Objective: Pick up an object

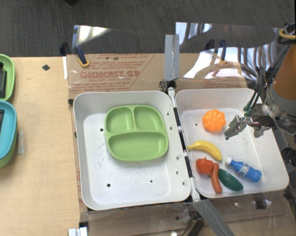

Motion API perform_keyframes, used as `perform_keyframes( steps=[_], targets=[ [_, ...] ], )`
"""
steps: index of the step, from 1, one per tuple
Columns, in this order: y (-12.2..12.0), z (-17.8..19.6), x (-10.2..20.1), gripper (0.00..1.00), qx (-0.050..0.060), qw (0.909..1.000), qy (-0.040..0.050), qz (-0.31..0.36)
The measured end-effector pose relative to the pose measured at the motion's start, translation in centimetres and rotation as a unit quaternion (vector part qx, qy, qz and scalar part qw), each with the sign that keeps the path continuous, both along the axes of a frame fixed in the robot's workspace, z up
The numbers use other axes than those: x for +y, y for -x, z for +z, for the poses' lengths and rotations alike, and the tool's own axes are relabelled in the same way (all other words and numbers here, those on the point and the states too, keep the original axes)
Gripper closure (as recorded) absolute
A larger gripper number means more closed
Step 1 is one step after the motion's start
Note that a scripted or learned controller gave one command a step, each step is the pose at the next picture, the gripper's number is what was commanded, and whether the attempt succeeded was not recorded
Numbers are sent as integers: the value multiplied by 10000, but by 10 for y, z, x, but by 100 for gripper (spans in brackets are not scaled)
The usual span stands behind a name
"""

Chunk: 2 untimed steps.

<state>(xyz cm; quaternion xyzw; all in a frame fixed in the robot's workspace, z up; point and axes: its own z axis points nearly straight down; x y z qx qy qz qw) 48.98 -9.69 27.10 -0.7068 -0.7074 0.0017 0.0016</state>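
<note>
Hand (240,124) poised just right of orange pumpkin (213,120), above right bin (268,180); hard to tell how far open, nothing visibly held. Banana (205,149) lying just below pumpkin. Likely risk: slipping off pumpkin's rounded skin, or nudging it toward banana.

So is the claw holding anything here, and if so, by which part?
Nothing is held. The claw hangs open above the right bin, right of the orange pumpkin, with nothing between its fingers.
</note>
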Motion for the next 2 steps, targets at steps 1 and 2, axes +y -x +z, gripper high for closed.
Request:
perform_keyframes(
  steps=[1, 2],
  targets=[
    [9, -178, 4, 0, -7, 9999, -5, 135],
    [9, -178, 4, 0, -8, 9999, -5, 136]
  ],
)
